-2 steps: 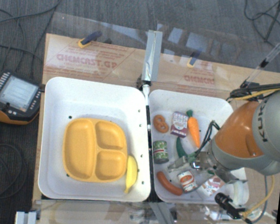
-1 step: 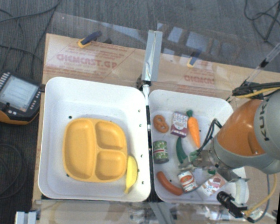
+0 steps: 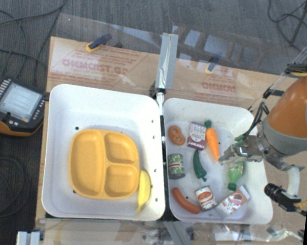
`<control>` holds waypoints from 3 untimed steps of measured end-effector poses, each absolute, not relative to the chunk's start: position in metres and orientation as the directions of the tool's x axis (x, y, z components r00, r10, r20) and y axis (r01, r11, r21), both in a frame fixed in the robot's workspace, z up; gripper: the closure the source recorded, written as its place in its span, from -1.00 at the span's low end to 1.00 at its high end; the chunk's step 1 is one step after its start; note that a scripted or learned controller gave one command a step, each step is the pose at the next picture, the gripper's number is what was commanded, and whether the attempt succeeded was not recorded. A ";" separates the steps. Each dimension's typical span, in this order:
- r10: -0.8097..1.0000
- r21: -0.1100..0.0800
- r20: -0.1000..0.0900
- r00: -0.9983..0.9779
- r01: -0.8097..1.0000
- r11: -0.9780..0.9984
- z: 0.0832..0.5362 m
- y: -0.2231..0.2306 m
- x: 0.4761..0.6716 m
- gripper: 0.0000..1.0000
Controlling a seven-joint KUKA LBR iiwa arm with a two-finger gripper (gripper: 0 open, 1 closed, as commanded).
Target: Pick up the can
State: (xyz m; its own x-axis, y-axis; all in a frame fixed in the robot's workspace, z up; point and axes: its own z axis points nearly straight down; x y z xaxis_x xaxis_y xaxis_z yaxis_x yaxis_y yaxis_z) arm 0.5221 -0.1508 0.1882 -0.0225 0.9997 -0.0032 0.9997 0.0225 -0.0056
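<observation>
The can [image 3: 176,165] stands upright at the left wall of the right bin [image 3: 228,111], well apart from the gripper [image 3: 234,155], at about its 8 o'clock; whether that gripper is open or closed cannot be told, near the carrot [image 3: 212,143]

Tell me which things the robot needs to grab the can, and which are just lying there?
Needed: the can and the gripper.

Just lying there: carrot, sausage, pretzel, green pepper, banana, yellow tray, small cartons.
</observation>
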 end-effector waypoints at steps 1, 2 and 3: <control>0.999 -0.005 -0.001 0.050 0.999 -0.050 0.200 -0.156 0.521 1.00; 0.999 -0.006 -0.003 0.051 0.999 -0.051 0.200 -0.157 0.521 -1.00; 0.999 0.008 -0.001 0.043 0.999 -0.043 0.089 -0.146 0.487 -1.00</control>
